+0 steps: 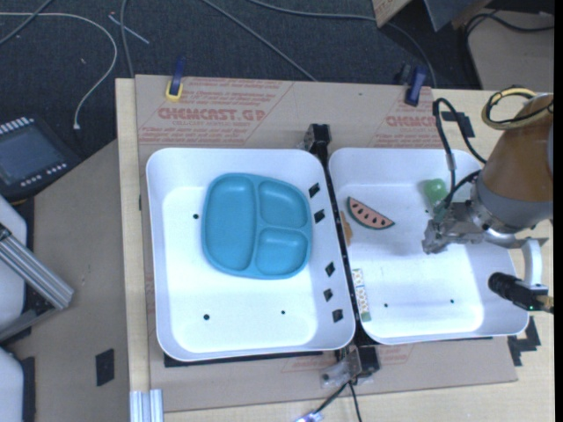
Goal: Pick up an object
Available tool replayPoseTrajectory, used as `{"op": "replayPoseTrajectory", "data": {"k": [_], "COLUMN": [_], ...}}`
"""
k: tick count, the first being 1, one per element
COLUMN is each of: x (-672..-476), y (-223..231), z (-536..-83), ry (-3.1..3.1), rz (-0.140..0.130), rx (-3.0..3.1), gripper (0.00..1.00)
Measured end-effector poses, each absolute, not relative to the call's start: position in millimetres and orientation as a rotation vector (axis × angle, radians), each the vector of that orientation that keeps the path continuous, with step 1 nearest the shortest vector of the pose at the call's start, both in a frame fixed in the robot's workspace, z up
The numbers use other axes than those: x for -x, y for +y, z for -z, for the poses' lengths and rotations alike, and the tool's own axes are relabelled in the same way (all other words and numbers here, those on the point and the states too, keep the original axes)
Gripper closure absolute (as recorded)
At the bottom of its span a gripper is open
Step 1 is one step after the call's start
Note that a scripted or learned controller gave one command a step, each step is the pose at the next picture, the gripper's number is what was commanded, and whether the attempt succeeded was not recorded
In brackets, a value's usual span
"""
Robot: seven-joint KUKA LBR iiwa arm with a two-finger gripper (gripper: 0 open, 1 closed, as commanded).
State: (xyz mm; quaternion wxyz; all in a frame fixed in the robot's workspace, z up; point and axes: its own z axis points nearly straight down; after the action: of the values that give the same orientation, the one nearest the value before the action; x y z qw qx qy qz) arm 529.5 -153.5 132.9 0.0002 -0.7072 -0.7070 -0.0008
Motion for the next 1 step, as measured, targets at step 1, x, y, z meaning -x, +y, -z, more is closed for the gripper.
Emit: {"op": "replayPoseTrajectory", "data": {"k": [1], "x": [-524.3], "y": [-156.0], "z": [-178.7], "ry": [-2.225], "rz": [0.004], "rx": [2.224], "gripper": [1.0]}}
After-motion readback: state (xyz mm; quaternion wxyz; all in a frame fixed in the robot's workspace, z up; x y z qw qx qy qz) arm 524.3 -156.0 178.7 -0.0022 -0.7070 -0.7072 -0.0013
